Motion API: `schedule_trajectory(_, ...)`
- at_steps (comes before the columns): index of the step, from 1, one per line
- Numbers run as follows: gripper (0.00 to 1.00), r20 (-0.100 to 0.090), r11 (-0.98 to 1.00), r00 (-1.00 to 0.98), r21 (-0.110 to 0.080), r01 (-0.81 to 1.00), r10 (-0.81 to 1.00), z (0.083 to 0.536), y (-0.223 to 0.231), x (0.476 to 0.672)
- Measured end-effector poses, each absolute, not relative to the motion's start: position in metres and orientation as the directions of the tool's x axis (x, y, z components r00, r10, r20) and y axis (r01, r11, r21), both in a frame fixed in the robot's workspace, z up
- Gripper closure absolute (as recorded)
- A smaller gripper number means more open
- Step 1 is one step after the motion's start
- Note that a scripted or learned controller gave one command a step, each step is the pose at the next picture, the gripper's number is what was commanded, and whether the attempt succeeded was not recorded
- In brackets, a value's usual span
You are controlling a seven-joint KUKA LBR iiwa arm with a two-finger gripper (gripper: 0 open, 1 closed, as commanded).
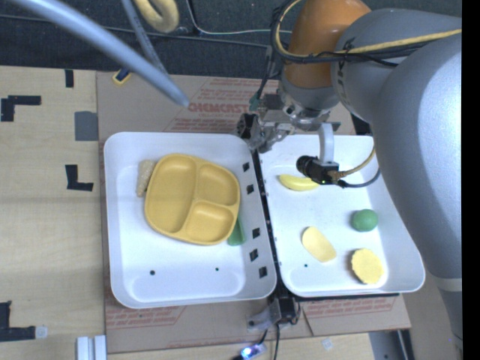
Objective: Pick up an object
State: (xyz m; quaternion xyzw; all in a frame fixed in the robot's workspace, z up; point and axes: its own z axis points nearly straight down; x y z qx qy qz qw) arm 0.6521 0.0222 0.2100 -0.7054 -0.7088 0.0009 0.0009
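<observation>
The pincer (pixel 259 132) hangs over the far end of the rim between the two bins; I cannot tell its state. Just beside it, nearer the camera and rightward, a yellow banana-shaped piece (pixel 298 183) lies in the right bin (pixel 397 276).

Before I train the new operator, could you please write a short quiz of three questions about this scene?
1. True or false: the yellow divided plate lies in the right bin.
2. Which item sits nearest the gripper? A) green ball B) banana-shaped piece C) round yellow slice
3. Fill in: a ___ object peeks out from under the plate's right edge.

Key: 1 false (left bin); 2 B; 3 green.
</observation>
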Motion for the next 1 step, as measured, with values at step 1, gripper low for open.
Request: schedule_trajectory(1, 1.00, 0.000, 0.006, -0.006, -0.002, 1.000, 1.000, 0.2046, 0.0734, 0.6519)
